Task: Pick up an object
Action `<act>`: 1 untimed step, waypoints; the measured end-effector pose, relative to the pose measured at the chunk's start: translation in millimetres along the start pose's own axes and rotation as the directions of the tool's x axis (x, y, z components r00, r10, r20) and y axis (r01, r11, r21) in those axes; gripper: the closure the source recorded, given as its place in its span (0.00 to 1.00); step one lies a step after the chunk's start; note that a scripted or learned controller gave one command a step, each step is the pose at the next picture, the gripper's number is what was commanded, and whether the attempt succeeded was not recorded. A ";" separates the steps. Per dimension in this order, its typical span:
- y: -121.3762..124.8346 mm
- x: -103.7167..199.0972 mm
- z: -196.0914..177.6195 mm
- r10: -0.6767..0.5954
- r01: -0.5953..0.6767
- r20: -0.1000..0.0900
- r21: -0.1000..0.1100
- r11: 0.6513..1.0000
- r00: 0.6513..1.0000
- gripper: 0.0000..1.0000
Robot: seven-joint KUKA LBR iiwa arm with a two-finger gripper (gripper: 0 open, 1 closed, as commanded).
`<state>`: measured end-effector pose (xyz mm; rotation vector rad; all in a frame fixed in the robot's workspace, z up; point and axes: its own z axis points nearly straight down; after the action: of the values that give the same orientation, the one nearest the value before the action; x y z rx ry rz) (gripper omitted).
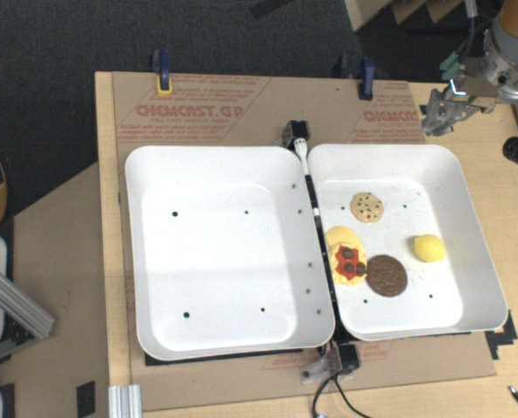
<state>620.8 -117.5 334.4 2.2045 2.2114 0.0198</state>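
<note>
Above rt bin's [467, 181] far corner: gripper [439, 116], jaws' state unclear; cookie [367, 206], lemon [428, 248] inside

A brown cardboard sheet with red lettering [198, 103] covers the bench, held at its far edge by two blue clamps — one [162, 70] toward the left corner, the other [366, 78] toward the right. A silver aluminium rail [15, 301] lies off the bench's left edge.

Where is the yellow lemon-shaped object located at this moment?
The yellow lemon-shaped object lies in the right bin, toward its right side, just up and right of the dark brown cookie.
</note>
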 end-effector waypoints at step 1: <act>-14.0 73.7 76.9 -0.004 0.004 -0.008 0.031 1.000 1.000 1.00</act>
<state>608.3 -44.2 256.9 2.2198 2.2350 -0.0051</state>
